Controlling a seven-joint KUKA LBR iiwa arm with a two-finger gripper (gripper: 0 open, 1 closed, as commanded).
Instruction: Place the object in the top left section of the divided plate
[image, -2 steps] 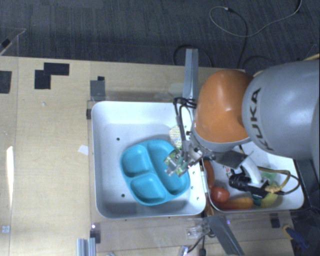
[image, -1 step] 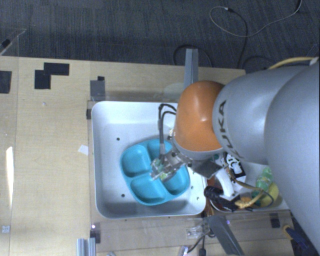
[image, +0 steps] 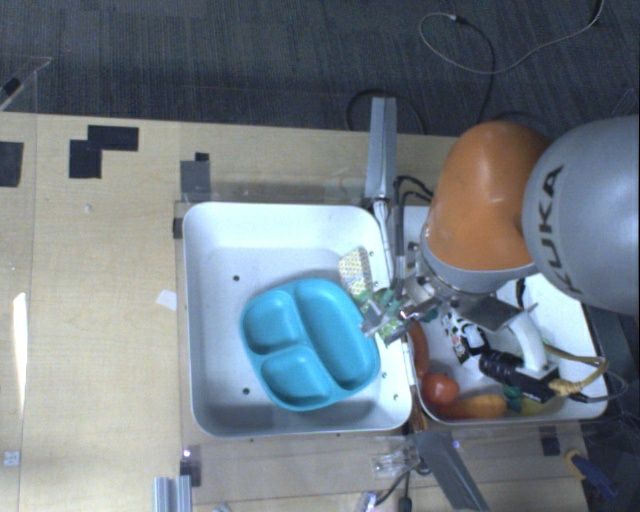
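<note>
The blue divided plate (image: 310, 343) lies tilted in the left white bin (image: 215, 300), with two small sections on its left side and one long section on its right. My gripper (image: 386, 314) hangs at the plate's upper right rim, by the wall between the two bins. A pale yellow-green patterned object (image: 355, 268) sits just up and left of the gripper, close to the plate's top edge. A small green bit shows between that object and the gripper. Whether anything is held is hidden by the wrist.
The right bin (image: 575, 300) lies mostly under the arm. In it are a brown sausage-like piece (image: 420, 346), a red round item (image: 438, 386), an orange item (image: 482, 405) and a small black-and-white thing (image: 458, 335). A metal post (image: 380, 150) stands behind the bins.
</note>
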